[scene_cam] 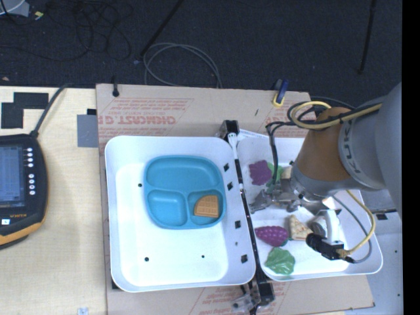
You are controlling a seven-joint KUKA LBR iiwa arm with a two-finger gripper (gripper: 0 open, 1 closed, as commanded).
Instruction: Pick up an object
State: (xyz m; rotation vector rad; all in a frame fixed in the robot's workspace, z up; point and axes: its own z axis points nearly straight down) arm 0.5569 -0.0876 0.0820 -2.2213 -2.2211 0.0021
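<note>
- Gripper (268,198) sat low inside the right bin (367,262), its metal fingers spread apart and pointing toward the divider between the 2 bins; nothing was visible between them.
- Arm (328,153) (grey, with an orange band above the wrist) reached in from the right and covered much of the right bin's upper half.
- Candidate objects lay in the right bin: a purple piece (260,172) just above the fingers, a purple grape cluster (271,234) just below them, a green leafy item (281,261) near the front wall, and a small tan piece (298,228) beside the grapes. A small green item (283,172) showed next to the purple piece, partly hidden by the wrist.
- Left bin (131,254) held a blue divided plate (167,182) with an orange-brown wedge (207,207) in its lower right compartment; it lay well apart from the gripper.
- Progress, as a judgement: the approach and descent appeared done, since the tool was down among the objects, but no grasp had been made. Whether the fingertips touched either purple item could not be told.
- Remaining: the fingers had yet to close on 1 object and lift it clear of the bin floor. Which item was the target could not be told, as the open fingers lay between the 2 purple ones.
</note>
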